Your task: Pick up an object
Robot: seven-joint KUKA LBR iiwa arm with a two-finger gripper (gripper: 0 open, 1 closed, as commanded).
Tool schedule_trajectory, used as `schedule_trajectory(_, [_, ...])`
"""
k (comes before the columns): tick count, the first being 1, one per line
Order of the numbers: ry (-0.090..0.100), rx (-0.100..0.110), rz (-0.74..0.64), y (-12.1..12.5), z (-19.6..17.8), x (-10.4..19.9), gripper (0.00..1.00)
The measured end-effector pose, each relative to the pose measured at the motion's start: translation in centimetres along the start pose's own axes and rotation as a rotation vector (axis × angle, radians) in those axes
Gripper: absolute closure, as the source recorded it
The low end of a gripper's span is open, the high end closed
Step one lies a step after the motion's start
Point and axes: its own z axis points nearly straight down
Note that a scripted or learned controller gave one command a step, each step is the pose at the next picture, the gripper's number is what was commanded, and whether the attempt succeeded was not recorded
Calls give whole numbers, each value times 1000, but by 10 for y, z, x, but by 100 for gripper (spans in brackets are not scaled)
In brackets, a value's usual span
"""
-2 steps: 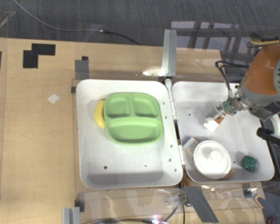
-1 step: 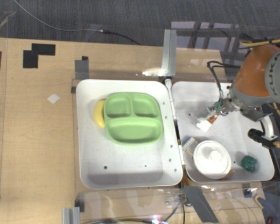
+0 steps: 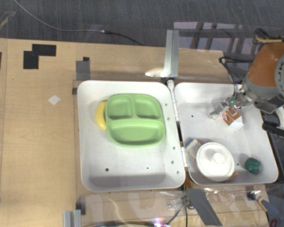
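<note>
The gripper (image 3: 226, 109) hangs low in the right bin (image 3: 260, 126), just beside a small brown packet (image 3: 233, 117). Whether it is gripping anything I cannot tell. A clean pick probably needs it centred over the packet before lifting.

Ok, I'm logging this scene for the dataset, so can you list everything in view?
bins: two, white, side by side on the bench
divided plate: one, green, left bin
yellow object: one, left bin, partly under the plate's left edge
round lidded container: one, white, right bin, near front
small box: one, pale with blue, left of the container
green object: one, dark green, right bin's front right
brown packet: one, right bin, by the gripper
gripper: one, metallic, over right bin
arm: one, grey and orange, entering from the view's right
</note>
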Motion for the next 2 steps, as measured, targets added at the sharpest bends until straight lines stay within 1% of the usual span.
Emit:
schedule_trajectory(1, [1, 1, -232, -11, -53, -2, 0])
schedule_trajectory(2, [3, 4, 78, -9, 2, -12, 0])
